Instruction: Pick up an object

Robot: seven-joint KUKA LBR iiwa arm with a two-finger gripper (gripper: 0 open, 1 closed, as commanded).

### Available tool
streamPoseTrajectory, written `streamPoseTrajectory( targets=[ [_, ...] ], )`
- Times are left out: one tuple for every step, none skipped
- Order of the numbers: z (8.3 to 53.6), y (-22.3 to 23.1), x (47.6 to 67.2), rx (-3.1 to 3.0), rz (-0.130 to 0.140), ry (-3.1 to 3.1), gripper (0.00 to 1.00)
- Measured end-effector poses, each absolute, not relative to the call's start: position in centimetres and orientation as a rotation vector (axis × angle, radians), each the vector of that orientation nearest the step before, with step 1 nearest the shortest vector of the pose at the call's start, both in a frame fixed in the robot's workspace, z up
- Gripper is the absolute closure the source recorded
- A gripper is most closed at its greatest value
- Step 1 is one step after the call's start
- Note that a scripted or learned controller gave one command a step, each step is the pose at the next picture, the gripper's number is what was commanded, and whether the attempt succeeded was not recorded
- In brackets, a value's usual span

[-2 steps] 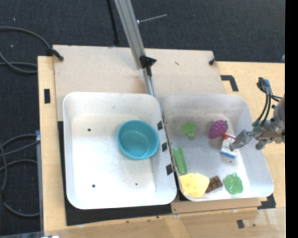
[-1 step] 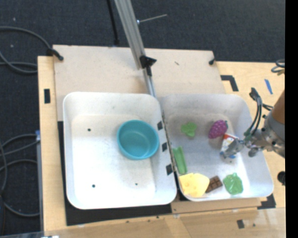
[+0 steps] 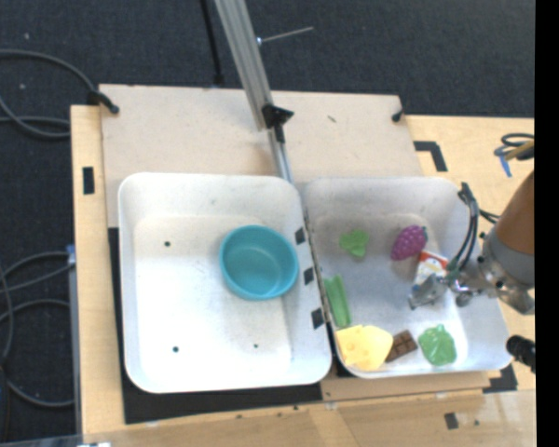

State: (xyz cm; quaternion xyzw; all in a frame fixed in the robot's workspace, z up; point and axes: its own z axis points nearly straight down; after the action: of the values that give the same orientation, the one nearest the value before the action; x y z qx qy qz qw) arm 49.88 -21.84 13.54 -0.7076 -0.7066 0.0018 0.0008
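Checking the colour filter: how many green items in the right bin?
3. A small green piece near the back, a long green one by the left wall, a leafy green one at the front right. The claw may hide more.

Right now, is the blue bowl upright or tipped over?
Upright: the blue bowl in the left bin shows its open mouth and inner floor.

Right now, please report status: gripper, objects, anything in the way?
Gripper low inside right bin, nothing visibly held. Purple grapes and green toy close by. Blue bowl in left bin.
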Motion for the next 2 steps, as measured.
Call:
streamPoseTrajectory(
  targets=[
    [14.9,-21.9,50.1,-2.230,-0.003,-2.220,1.00],
    [20.6,-21.2,50.9,-2.221,-0.006,-2.232,1.00]
  ],
)
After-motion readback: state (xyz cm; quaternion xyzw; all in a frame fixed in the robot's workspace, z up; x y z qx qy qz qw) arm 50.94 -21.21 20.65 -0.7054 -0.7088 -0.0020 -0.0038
